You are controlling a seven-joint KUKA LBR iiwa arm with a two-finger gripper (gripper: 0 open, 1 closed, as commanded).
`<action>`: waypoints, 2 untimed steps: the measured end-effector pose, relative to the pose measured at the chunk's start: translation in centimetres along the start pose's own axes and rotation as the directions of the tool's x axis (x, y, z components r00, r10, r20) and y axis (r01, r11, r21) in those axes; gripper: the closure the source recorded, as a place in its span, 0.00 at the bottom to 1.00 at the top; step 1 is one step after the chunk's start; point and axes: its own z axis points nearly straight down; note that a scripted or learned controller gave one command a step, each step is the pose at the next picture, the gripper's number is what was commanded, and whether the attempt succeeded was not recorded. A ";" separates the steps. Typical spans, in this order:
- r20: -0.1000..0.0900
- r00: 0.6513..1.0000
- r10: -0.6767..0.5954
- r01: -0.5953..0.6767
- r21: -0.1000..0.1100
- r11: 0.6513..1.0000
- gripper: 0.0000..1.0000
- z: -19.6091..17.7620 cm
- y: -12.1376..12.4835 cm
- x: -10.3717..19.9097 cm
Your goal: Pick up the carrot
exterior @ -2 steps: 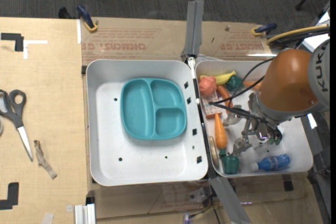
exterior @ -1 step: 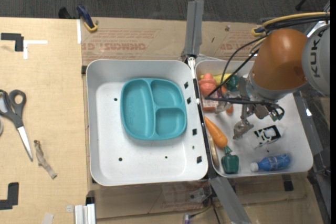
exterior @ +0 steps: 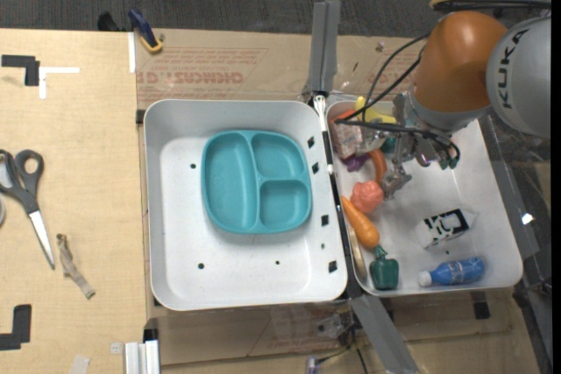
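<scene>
- The carrot lies in the right bin, close to that bin's left wall. It is orange and points up and left, with its fat end lower down.
- A pink lump touches the carrot's top end. A green thing sits just below its fat end.
- The gripper hangs over the bin, up and to the right of the carrot, near the pink lump. It is not on the carrot.
- Nothing can be seen between its fingers. It is too dark and tangled there to tell if they are apart or together.
- To do this step well, the gripper should move down and left until it is over the middle of the carrot. It should turn so its fingers go across the thin way, not along the long way.
- It needs to stay off the bin's wall and miss the pink lump, or it may grab the wrong thing.
- The arm and its wires hide the top of the right bin. Some yellow, purple and orange bits show there, but it is hard to tell what they are.
- A bottle and a black and white thing lie well away to the right.
- The left bin holds a blue plate.
</scene>
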 end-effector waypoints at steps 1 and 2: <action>-0.005 0.999 -0.041 0.041 -0.002 0.999 0.00 0.1 1.1 7.9; -0.007 0.988 0.155 -0.155 -0.001 0.988 0.00 0.2 3.6 12.1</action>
